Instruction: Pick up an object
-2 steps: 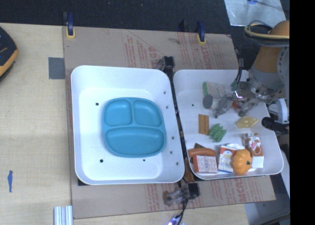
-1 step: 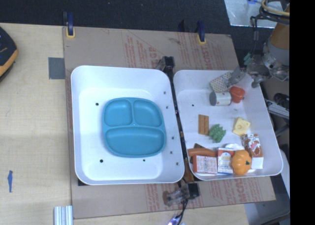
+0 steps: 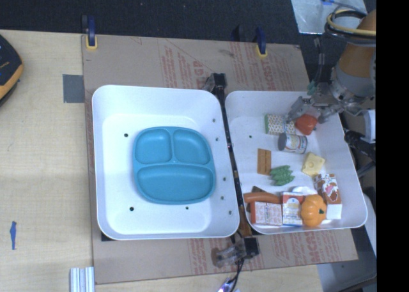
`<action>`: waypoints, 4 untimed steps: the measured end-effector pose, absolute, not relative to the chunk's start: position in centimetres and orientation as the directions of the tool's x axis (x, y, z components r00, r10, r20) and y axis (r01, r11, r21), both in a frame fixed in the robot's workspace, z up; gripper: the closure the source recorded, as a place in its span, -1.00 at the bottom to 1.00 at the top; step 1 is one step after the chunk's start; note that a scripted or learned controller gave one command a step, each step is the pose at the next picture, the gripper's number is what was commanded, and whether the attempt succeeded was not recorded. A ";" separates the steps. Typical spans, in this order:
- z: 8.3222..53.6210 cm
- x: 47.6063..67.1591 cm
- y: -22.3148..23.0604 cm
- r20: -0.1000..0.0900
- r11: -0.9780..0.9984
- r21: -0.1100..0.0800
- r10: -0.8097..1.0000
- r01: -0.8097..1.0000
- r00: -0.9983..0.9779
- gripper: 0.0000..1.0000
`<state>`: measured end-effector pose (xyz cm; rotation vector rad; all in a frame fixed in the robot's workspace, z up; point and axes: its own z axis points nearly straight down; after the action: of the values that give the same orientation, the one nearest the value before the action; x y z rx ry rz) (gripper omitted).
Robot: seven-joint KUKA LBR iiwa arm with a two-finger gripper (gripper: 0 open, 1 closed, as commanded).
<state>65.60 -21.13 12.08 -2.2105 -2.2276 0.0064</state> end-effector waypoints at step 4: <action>10.4 65.6 -21.2 -0.002 0.003 -0.001 1.000 1.000 -0.003 -1.00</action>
<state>65.64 -21.25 10.40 -2.2185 -2.2248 0.0034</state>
